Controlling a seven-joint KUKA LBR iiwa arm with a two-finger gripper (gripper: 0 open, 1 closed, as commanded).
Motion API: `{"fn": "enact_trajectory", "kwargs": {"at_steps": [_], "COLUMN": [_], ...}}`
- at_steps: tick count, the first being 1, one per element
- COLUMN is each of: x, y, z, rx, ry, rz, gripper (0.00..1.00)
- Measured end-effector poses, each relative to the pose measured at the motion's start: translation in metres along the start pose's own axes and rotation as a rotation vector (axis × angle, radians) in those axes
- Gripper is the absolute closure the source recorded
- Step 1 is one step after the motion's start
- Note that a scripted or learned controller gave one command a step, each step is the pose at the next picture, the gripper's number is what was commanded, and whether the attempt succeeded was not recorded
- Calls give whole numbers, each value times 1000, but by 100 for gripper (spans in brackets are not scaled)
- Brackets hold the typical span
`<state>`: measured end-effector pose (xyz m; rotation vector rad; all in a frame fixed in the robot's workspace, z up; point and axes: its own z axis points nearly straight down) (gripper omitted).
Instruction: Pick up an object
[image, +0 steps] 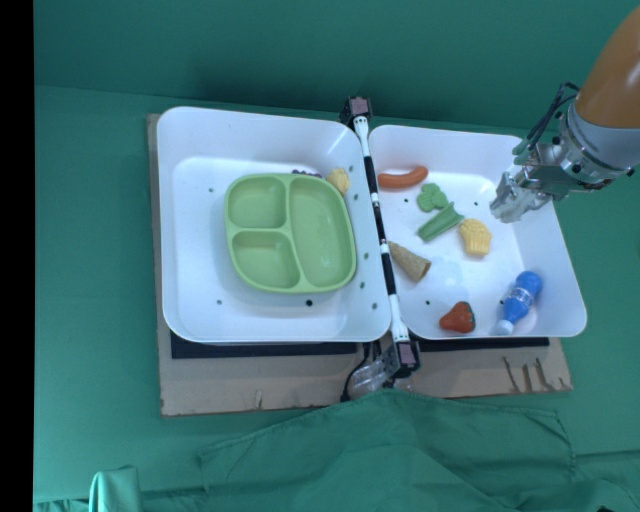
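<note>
Jaws: my gripper (510, 203) hangs over the right bin's (560, 262) far right side; I cannot tell if it is spread or closed, and I see nothing in it.
Nearest thing: corn (474, 237), just left of the gripper.
Other candidates: green vegetable (437, 212), sausage (402, 178), cone (409, 260), strawberry (458, 318), blue bottle (519, 299).
Left bin: green divided plate (290, 232).
Progress: I judge nothing picked yet; descent, grasp and lift remain.
</note>
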<state>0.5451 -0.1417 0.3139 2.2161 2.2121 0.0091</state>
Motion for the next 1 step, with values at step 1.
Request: {"fn": "enact_trajectory", "kwargs": {"at_steps": [1], "x": [-8], "y": [1], "z": [-48], "rx": [1], "ry": [0], "rz": [1], "gripper": [100]}}
